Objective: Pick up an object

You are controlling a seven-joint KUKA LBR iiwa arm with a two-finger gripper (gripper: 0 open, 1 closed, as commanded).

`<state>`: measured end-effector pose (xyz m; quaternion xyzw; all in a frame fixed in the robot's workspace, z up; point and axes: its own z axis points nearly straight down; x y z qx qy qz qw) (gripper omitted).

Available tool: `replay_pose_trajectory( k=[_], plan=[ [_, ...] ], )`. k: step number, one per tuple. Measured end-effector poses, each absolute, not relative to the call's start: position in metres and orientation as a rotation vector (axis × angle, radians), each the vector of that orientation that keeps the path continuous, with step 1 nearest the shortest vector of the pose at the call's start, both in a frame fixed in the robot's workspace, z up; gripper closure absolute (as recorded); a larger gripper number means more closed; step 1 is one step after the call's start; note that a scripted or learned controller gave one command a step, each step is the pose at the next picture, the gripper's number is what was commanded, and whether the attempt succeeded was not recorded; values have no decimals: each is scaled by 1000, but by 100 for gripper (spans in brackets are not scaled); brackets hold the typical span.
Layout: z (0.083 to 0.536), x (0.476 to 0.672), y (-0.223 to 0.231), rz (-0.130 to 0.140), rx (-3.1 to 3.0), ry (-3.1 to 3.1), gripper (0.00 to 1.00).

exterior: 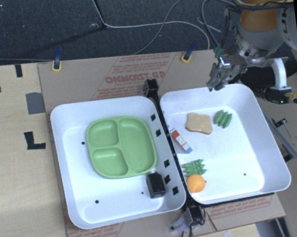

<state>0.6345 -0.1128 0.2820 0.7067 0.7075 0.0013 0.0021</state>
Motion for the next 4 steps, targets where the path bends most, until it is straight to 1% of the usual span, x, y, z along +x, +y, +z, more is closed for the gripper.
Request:
replay_pose_trajectory(
  k=[1,2,4],
  plan=[
    [262,622,-63,-2,2218,2229,100],
    [247,616,-15,-3,2218,2228,100],
    [223,580,102,-3,2216,2232,100]
  ],
)
